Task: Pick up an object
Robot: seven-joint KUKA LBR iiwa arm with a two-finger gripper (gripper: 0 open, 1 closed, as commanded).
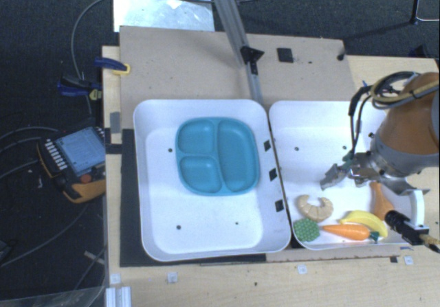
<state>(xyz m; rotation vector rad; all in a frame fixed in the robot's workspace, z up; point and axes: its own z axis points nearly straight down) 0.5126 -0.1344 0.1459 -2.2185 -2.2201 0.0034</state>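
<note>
The worktop [206, 58] carries two shallow white bins side by side; the left bin [158, 230] holds a blue divided plate [217, 155] with three compartments, lying flat near the bin's upper middle; the right bin [302, 134] holds the toy foods, all gathered along its near edge. A croissant [315, 207] lies toward the bin's left part; a green broccoli-like piece [306, 230] sits just below it, at the near left corner; an orange carrot [346, 231] lies lengthwise beside that, and a yellow banana [365, 220] touches the carrot on its upper right; a further orange piece [380, 197] stands partly behind the arm. The arm [409, 127], grey with an orange band, reaches in from the right above the right bin; the tool [337, 175] hangs over bare bin floor, above and to the right of the croissant, its fingers spread apart with nothing between them; it is apart from every food item.
</note>
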